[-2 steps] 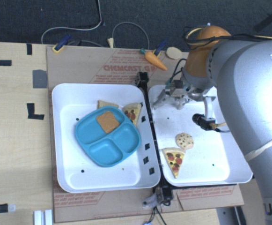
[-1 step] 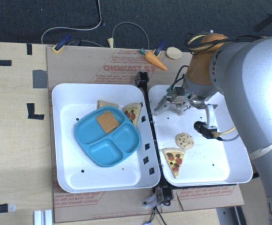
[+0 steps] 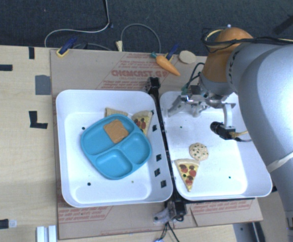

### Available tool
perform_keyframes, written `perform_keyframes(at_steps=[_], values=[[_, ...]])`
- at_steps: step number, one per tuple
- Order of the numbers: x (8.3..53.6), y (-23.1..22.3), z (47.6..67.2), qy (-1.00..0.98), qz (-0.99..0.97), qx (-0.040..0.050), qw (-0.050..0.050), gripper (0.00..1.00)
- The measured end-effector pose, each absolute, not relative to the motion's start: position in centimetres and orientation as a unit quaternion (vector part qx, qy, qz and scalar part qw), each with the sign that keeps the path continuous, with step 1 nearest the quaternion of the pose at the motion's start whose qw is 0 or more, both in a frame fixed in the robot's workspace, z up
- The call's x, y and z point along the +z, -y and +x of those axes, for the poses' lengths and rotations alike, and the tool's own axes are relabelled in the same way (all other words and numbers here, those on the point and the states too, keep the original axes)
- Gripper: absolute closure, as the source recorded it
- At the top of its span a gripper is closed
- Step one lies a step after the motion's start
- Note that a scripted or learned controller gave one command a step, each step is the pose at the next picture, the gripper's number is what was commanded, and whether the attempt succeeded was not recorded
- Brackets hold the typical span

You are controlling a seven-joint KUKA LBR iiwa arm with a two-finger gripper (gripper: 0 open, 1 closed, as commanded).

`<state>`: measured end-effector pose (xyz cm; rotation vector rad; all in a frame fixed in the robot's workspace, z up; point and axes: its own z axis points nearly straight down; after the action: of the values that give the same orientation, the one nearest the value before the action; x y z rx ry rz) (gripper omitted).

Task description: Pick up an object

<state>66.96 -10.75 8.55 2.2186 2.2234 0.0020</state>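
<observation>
Left of the black divider (image 3: 159, 135): blue sectioned plate (image 3: 117, 147) carrying a tan toast square (image 3: 116, 130), pizza slice (image 3: 142, 120) tucked at its upper edge. Right of it: round chocolate-chip cookie (image 3: 198, 150) just above a pepperoni pizza slice (image 3: 187, 172), gripper (image 3: 189, 105) higher up, fingers spread, clasping nothing. Beyond the divider's far end: red "CHICKASAW" lettering, partly hidden, on cardboard (image 3: 126, 72), beside a toy carrot (image 3: 166, 64).

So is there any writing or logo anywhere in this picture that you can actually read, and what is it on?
Red print on the cardboard sheet behind the left bin: a large word that seems to begin "CHE", too blurred to read with confidence.
Smaller red print on the cardboard's front edge: too small to read.
The blue tray, pizza slice and cookie bear no readable text.
</observation>
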Motion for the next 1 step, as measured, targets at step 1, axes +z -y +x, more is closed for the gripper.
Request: perform_keyframes(at_steps=[1], values=[[9.62,10.72,66.95,-0.708,0.706,0.0002,0.002,1.00]])
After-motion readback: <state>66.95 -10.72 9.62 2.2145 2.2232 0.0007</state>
